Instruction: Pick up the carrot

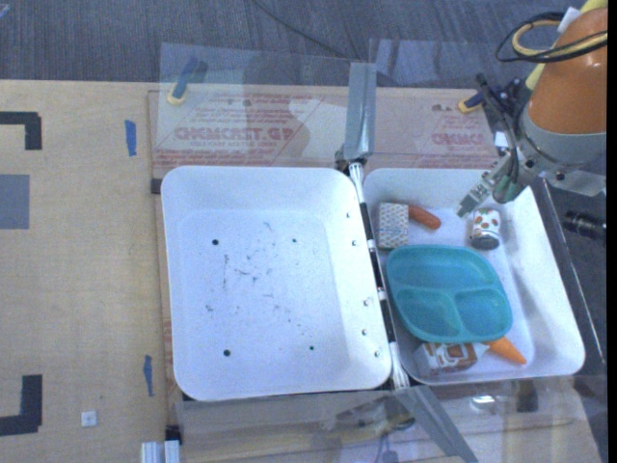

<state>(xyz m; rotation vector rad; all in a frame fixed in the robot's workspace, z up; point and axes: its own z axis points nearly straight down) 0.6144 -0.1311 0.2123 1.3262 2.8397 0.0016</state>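
Carrot: two orange pieces in the right bin could fit the name. One lies at the far end beside a small patterned block; the other lies at the near edge, partly tucked under the teal divided plate. Left bin on the worktop holds only specks.

Arm enters from the right, orange band high. Pincer hangs over the far right part of the right bin, just above a small printed cup. Whether its fingers are apart or together: cannot tell, too small and blurred.

Key relation: the far carrot lies to the camera's left of the pincer, near it, long axis running roughly left-right with a slight downward tilt. The near carrot is well apart, beyond the plate. Judgement: the far one is the easier target.
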